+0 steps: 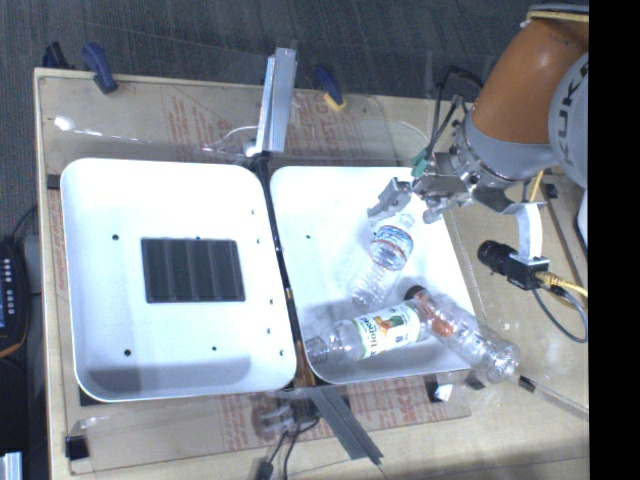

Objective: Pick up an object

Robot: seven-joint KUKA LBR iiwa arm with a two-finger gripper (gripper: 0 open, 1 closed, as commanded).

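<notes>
Nearest us, two bottles [372,334] [457,329] crowd the right bin's [320,208] front wall, so our gripper [410,200], fingers apart, hovers over the freer third bottle [384,260].

From my remote seat I can read very little. On the grey arm casing [572,88] at the right edge, dark letters "KU" show, cut off by the frame. The clear plastic bottle with the green-and-white label [372,333] carries print too small to make out. Faint red lettering on the clear sheet over the table [190,118] stays illegible.
</notes>
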